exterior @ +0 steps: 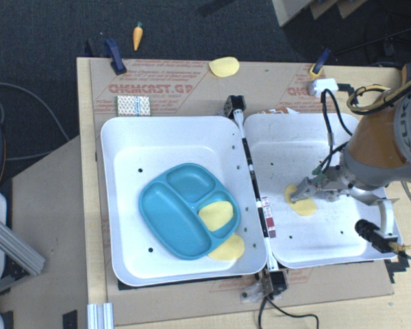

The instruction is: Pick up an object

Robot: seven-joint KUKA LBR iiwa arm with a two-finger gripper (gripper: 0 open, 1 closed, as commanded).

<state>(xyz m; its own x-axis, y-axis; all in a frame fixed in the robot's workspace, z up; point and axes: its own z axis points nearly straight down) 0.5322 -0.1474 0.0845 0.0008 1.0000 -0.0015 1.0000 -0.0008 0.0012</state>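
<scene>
My gripper [300,192] reaches in from the right and is down in the right bin [288,139], its tip resting at a flat yellow piece [304,205] on the bin floor. In the left bin [123,142] lies a blue divided tray [178,211] with a yellow piece [216,214] in its lower right compartment. Another yellow piece [227,248] lies on the bin floor, tucked under the tray's lower right edge.
A yellow piece [224,66] lies on the cardboard behind the bins, with a small patterned packet [133,105] at the back left. A black and white divider with clamps [250,177] runs between the bins. Cables [342,115] hang over the right bin's back right.
</scene>
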